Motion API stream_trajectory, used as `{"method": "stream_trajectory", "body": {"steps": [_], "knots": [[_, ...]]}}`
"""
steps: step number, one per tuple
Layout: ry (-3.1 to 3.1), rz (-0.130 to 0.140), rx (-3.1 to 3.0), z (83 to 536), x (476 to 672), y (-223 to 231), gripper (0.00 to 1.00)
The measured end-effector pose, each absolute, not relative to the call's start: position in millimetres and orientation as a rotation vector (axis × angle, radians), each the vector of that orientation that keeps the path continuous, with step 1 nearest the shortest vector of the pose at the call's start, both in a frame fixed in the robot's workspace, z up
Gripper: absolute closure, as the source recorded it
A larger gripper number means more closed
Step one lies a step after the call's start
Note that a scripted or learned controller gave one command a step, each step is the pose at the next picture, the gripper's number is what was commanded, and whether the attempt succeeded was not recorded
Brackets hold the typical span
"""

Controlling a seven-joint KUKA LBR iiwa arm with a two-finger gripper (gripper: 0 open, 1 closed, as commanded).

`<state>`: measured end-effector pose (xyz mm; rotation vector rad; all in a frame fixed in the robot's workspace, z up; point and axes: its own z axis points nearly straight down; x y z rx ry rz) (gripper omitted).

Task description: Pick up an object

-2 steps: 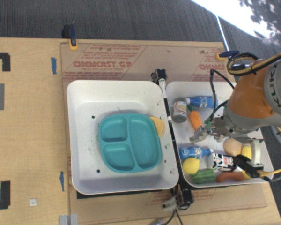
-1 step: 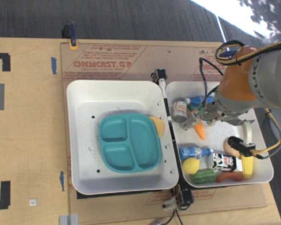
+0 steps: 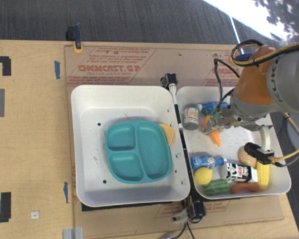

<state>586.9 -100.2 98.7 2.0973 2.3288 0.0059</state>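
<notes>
Pincer (image 3: 215, 124) sits low in the right bin (image 3: 284, 185), at its upper middle, on the end of the grey arm (image 3: 284, 83) with its orange band (image 3: 251, 86) reaching in from the right. We cannot tell how far the pincer stands apart; its tips are lost in clutter and shadow. An orange carrot-like piece (image 3: 217, 138) lies just below it, tilted, perhaps touching; we cannot say it is gripped.

Camera view, right bin: a small can (image 3: 191, 117) lies just left of the pincer, with a blue item (image 3: 208, 107) between can and arm. Lower down we note a blue bottle (image 3: 206, 161) on its side, a yellow lemon (image 3: 203, 176) just under it, a green vegetable (image 3: 217, 186) along the bottom wall, and a red piece (image 3: 245, 187) beside that. A black-and-white carton (image 3: 238, 172) lies between bottle and a corn cob (image 3: 263, 175) at the right. A tan potato-like lump (image 3: 247, 157) rests above the corn, with a black part across it.

Left bin (image 3: 84, 133): a teal divided plate (image 3: 138, 151) lies in the middle, three compartments. A yellowish piece (image 3: 169, 132) peeks from under its right edge, against the bin wall.

Both bins sit on a cardboard sheet (image 3: 114, 66) over the bench (image 3: 25, 148).
</notes>
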Motion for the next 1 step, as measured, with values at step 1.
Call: {"method": "stream_trajectory", "body": {"steps": [1], "knots": [[1.956,0.000,2.458,184.5,542.7,-57.7,1.00]]}}
